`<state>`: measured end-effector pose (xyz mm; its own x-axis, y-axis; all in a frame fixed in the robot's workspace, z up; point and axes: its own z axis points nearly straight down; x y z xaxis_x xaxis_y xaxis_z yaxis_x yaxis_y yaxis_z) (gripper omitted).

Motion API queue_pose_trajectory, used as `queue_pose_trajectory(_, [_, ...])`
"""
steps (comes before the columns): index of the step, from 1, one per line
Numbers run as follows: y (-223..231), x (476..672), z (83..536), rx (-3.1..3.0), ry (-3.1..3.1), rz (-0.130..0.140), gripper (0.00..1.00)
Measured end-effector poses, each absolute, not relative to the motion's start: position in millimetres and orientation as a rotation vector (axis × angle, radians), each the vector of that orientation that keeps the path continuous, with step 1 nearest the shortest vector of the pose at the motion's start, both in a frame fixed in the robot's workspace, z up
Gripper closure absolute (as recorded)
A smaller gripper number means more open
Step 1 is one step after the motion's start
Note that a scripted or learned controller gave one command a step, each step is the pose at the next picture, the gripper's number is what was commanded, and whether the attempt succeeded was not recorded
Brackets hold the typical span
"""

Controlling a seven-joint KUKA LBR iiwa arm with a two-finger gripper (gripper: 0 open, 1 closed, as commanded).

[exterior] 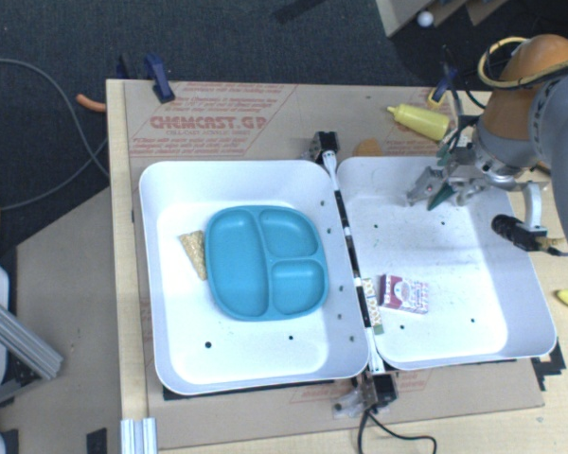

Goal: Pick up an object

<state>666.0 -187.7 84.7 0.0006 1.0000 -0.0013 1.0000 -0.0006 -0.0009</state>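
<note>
Packet (pixel 401 294) near front edge — gripper (pixel 434 193) well apart.

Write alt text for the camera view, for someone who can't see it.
A grey robot arm's gripper hangs over the right bin, which holds a small packet. The left bin holds a blue divided plate.

"CHEMCAST GP" on bench board (pixel 208 121)

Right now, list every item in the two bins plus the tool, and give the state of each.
Blue divided plate: upright, flat in left bin, compartments bare.
Tan cracker-like piece: lying flat, partly tucked under the plate's left edge.
Small printed packet: lying flat in right bin, untouched.
Tool: above the right bin's upper area, holding nothing visible.
</note>
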Motion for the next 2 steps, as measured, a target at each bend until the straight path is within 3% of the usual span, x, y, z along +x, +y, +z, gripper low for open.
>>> queue_pose_trajectory(1, [-209.8,667.0,85.2,2.222,2.227,0.002,0.0])
queue_pose_trajectory(2, [-223.8,668.2,183.6,2.215,2.218,0.004,0.0])
